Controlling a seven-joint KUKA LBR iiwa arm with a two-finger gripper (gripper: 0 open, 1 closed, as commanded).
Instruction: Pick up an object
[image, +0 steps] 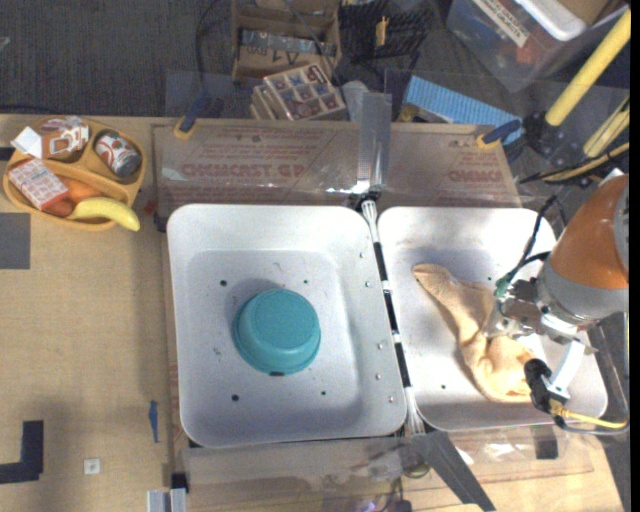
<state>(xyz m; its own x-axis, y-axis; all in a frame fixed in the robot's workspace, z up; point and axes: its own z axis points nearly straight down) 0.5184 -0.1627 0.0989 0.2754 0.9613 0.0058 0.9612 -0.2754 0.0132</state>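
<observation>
1. The robot's hand (512, 322) sits low in the right bin (440, 235), pressed onto a crumpled tan cloth (462, 305); whether it grips cannot be told.
2. A teal bowl (278, 330) rests in the left bin (200, 250), well apart from the cloth.
3. Nothing appears lifted yet; the pickup seems unfinished.

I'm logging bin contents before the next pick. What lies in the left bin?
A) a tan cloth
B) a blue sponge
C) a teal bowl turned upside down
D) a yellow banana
C: the teal bowl sits bottom-up in the middle of the left bin, while the tan cloth lies in the right bin, under the hand.
</observation>
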